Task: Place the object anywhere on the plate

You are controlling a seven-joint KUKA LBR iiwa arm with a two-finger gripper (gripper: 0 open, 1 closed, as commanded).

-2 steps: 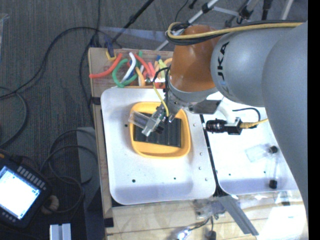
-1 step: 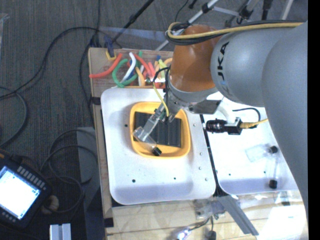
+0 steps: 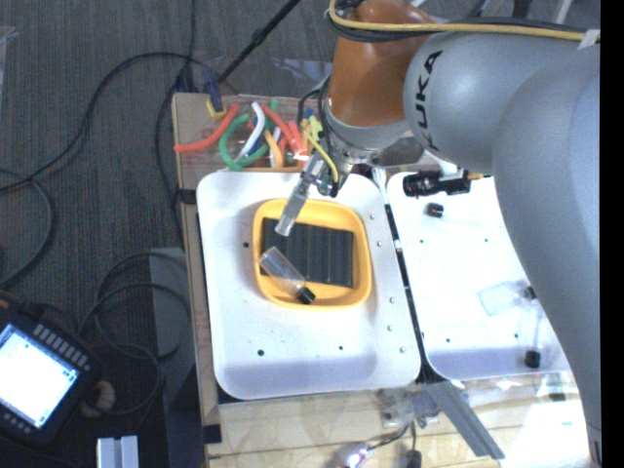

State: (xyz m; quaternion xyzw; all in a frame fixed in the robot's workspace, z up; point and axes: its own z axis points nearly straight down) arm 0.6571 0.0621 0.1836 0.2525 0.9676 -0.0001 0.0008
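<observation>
Two white bins sit side by side on my bench. The bin with the plate [image 3: 292, 359] is the one farther from my arm. The yellow plate [image 3: 261, 232] sits close to that bin's far edge. A dark flat slab with ribs [image 3: 327, 252] lies on the plate and covers most of its middle.

My gripper [image 3: 289, 220] hangs tilted over the plate's far corner, on the side away from the other bin. Its tip is low, over the slab's edge. I cannot tell if my gripper is open or closed.

Just past the tip, a small clear piece [image 3: 277, 261] rests on the plate, touching the slab. A tiny black bit [image 3: 305, 295] lies beside it, at the plate's near rim.

In the other bin [image 3: 468, 252], a clear scrap [image 3: 497, 300] lies near the middle. A little black knob [image 3: 531, 359] sits by the near edge.

Bright cables [image 3: 249, 139], red, green, white and orange, lie in a heap on the bench, past the far edge of the plate's bin.
</observation>
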